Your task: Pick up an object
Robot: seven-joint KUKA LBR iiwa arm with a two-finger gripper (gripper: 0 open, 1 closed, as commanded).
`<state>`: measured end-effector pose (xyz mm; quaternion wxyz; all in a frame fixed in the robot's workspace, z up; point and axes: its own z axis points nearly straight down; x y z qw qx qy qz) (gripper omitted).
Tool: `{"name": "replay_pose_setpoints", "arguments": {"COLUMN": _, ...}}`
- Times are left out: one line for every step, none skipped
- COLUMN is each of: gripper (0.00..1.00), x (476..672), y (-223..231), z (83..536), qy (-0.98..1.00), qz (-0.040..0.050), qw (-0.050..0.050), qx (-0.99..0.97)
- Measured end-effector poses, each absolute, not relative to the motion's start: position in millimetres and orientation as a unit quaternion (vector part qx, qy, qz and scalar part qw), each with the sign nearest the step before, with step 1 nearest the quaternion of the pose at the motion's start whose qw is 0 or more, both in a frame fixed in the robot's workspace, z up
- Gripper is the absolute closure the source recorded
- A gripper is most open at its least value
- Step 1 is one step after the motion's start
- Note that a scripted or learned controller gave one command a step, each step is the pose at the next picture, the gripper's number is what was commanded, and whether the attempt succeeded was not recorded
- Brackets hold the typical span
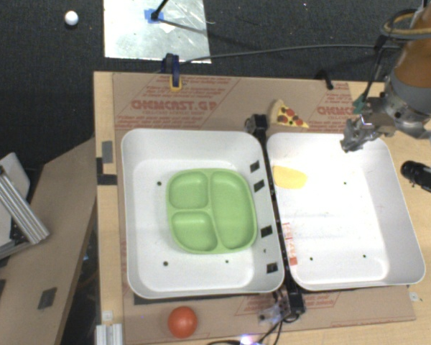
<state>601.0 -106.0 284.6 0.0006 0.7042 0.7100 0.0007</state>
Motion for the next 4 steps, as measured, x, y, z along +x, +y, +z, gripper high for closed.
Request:
{"name": "replay_pose_setpoints", "arguments": {"gripper": 1.00, "x": 582.6, "y": -54, "z": 282, "qy": 0.710, "qz": 0.0009, "qw": 0.000, "qx": 0.704}}
{"name": "replay_pose_setpoints", "arguments": {"gripper": 1.00, "x": 577.8, "y": -6, "z": 263, "qy": 0.710, "qz": 0.0009, "qw": 0.000, "qx": 0.704}}
{"name": "replay_pose_setpoints", "arguments": {"gripper": 1.00, "x": 573.3, "y": 48, "z": 262, "qy": 0.711, "qz": 0.0013, "qw": 0.000, "qx": 0.704}}
{"name": "replay_pose_setpoints", "arguments": {"gripper": 1.00, "x": 550.3, "y": 94, "z": 252, "qy": 0.711, "qz": 0.0002, "qw": -0.001, "qx": 0.704}}
